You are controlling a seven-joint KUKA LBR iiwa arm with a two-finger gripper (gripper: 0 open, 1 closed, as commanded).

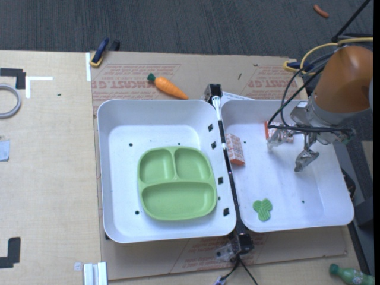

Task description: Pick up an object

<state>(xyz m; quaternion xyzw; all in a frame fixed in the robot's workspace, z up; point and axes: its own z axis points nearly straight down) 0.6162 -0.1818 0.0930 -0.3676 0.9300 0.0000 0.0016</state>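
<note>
Right bin (pixel 332 212): small box (pixel 235 149) near left wall, green piece (pixel 262 209) toward front. Gripper (pixel 291 152) above bin, fingers spread, nothing between. Left bin (pixel 113 159): green divided plate (pixel 176 183).

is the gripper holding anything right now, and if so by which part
Nothing is held. The gripper hangs open over the right bin, with no object between its fingers; the small box lies apart by the divider.
</note>
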